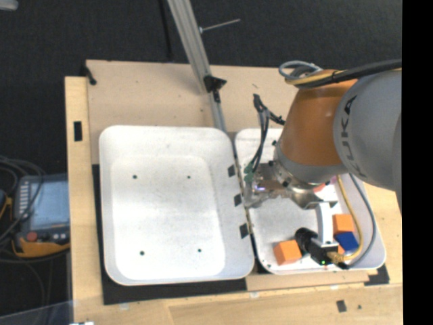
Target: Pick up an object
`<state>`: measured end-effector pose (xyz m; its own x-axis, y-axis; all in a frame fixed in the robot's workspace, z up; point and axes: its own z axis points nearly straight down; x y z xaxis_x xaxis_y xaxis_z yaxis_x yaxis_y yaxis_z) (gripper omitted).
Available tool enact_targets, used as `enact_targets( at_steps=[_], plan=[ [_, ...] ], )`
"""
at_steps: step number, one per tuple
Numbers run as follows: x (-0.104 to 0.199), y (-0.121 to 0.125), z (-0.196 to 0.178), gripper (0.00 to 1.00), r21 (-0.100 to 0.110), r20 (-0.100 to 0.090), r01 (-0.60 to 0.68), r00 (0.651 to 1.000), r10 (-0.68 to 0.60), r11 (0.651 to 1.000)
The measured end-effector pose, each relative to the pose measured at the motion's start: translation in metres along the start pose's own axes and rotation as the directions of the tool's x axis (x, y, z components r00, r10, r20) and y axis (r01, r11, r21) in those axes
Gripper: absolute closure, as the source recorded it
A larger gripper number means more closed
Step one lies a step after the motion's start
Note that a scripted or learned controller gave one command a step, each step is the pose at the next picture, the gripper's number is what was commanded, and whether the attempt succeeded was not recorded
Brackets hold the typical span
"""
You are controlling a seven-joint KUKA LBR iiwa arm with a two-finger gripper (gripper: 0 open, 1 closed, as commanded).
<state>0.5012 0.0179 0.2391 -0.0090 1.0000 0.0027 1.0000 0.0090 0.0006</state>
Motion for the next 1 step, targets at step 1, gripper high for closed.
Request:
enact_targets(
  at_steps=[1],
  plan=[
    [0.0539,-0.013,0.0039,1.0,0.002,0.001,-0.001,1.0,0.001,1.0]
  ],
)
